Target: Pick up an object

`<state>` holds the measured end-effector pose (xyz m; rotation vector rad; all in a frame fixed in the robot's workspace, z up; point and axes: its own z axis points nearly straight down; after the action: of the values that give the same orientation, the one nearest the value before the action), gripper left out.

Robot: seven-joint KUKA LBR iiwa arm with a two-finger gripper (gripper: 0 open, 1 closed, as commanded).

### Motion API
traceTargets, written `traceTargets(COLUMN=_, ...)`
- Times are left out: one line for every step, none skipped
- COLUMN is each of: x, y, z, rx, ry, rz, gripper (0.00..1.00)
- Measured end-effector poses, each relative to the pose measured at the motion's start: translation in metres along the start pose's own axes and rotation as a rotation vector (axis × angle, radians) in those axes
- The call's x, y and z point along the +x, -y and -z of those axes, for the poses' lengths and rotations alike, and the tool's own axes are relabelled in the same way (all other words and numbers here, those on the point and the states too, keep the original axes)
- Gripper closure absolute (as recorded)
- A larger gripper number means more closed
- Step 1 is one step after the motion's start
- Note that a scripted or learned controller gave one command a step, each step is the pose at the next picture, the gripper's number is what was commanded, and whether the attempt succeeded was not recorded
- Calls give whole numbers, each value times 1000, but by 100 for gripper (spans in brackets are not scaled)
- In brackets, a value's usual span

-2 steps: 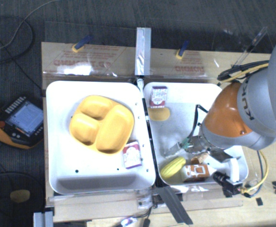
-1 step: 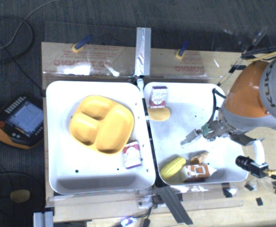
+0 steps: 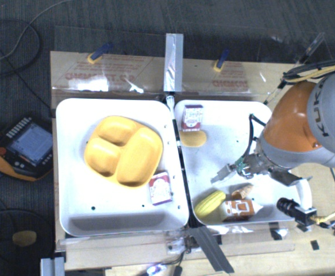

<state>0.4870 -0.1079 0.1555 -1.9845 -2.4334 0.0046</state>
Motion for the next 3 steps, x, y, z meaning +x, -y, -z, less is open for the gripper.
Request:
traceTargets(x=4, y=0, z=-66, rx=-10, ry=2, rz=94, gripper=0)
traceTargets(x=-6, y=0, z=-65, rx=-16, ry=1, rz=213, gripper=0)
traceTargets(x=-7, y=-2, z=-55, rx=-19, ry=1, rz=213, gripper=100)
